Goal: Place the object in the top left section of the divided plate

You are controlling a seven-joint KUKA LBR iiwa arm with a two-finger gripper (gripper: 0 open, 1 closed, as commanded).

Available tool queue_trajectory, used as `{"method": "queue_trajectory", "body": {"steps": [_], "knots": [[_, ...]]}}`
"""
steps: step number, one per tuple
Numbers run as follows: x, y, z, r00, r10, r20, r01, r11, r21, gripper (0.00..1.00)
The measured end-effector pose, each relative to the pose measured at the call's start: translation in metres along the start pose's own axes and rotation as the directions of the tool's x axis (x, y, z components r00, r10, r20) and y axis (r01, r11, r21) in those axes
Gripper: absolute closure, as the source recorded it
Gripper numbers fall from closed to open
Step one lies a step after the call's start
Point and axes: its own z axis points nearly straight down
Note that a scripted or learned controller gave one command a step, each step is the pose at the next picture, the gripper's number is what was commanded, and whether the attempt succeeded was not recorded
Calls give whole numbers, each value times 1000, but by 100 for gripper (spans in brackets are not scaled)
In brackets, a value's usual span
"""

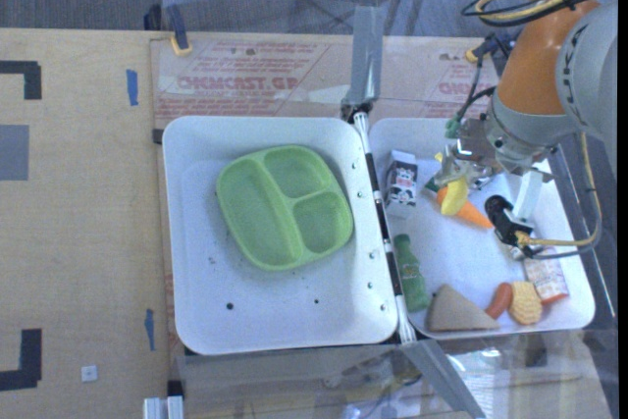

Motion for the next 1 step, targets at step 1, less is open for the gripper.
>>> {"method": "queue_trajectory", "body": {"steps": [1], "knots": [[1, 1, -10, 1000, -3, 2, 3, 1000, -2, 100]]}}
